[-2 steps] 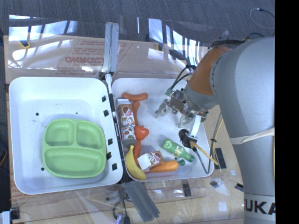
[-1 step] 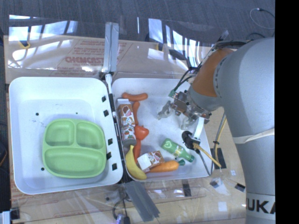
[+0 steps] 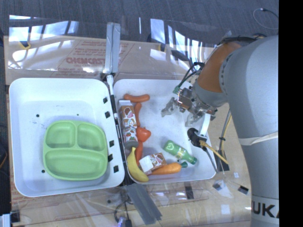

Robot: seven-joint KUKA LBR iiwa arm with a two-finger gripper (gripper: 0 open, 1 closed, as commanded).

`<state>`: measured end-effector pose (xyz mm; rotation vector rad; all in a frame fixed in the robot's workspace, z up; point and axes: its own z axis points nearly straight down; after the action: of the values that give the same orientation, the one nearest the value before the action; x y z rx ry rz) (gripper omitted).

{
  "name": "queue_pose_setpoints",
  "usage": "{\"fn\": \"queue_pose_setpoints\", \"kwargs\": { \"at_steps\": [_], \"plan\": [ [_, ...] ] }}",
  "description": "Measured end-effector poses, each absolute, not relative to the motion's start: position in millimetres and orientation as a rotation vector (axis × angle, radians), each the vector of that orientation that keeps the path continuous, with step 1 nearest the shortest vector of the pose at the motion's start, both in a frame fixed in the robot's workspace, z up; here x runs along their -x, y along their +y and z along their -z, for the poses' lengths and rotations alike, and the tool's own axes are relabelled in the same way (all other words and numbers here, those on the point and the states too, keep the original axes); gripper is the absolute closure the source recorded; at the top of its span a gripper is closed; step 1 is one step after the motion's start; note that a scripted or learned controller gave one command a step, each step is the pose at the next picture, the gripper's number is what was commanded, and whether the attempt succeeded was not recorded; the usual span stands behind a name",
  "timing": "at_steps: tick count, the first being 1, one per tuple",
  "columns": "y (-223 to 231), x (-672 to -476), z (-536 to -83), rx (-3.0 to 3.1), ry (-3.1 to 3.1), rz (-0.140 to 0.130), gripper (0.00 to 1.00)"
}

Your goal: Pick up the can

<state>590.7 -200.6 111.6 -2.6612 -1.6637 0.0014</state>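
The can, brown and white with a printed label, lies on its side along the left wall of the right bin. My gripper hovers over the upper right part of that bin, well to the right of the can and apart from it. Its two grey fingers are spread open with only white bin floor between them. The grey arm with its orange band comes in from the right.
Around the can lie a sausage, a red piece, a banana, a small printed pack, a carrot and a green bottle. The left bin holds a green divided plate.
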Motion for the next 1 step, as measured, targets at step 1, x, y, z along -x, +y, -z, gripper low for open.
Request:
{"fn": "queue_pose_setpoints", "kwargs": {
  "at_steps": [1],
  "plan": [
    [-202.8,-605.2,-100.2,2.768,-1.484,-0.001,0.0]
  ]
}}
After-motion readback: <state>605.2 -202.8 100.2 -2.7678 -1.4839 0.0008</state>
